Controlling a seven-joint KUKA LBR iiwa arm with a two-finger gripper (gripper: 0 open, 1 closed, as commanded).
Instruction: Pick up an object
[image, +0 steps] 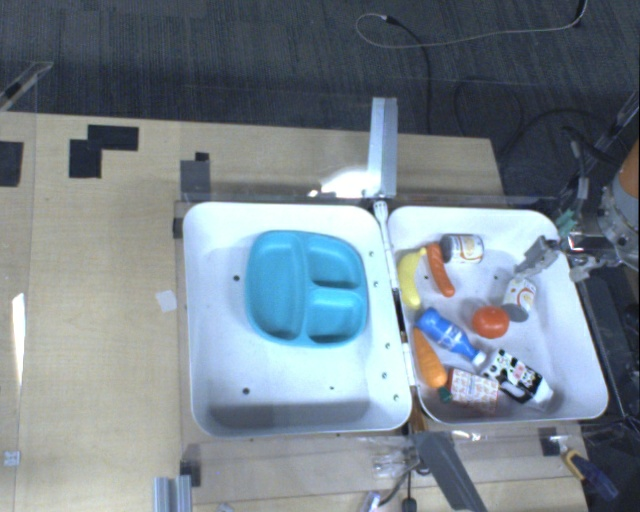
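On the bench, from the left: a blue divided plate (305, 286) lying in the left bin (225, 385); next door, in the right bin (572, 345), a jumble of yellow banana (409, 278), orange carrot (431, 363), blue bottle (447, 335), silver can (462, 247), red tomato (490, 322) and cow-patterned carton (518, 377), all resting on the bin floor. At far right, the gripper (533, 260) poised over that bin's upper right part, near a small white bottle (519, 294), nothing visibly in its grasp, no telling whether spread or pressed together. By the look of it, no pick made yet: choosing, descending, clamping and lifting all left to do.
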